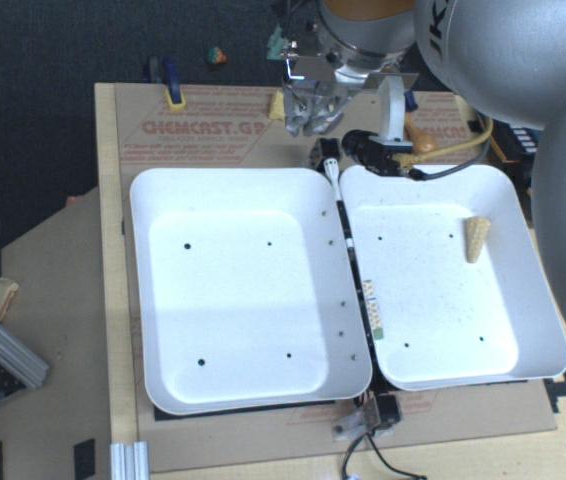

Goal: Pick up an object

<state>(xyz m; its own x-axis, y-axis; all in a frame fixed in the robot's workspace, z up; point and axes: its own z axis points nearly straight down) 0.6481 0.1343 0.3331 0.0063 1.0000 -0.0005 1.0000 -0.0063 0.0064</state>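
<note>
While the hand [310,116] hangs, grip unclear, a cone [476,237] lies in the right bin [523,348].

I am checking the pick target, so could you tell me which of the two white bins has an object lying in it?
The right bin: a small tan cone-shaped object lies near its right wall.

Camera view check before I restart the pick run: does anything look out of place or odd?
Little to pick: one tan cone-shaped object lies alone near the right bin's far right wall. A small colourful item sits off the bench on the dark floor, beyond the far edge. The gripper is above the board behind the bins.
</note>
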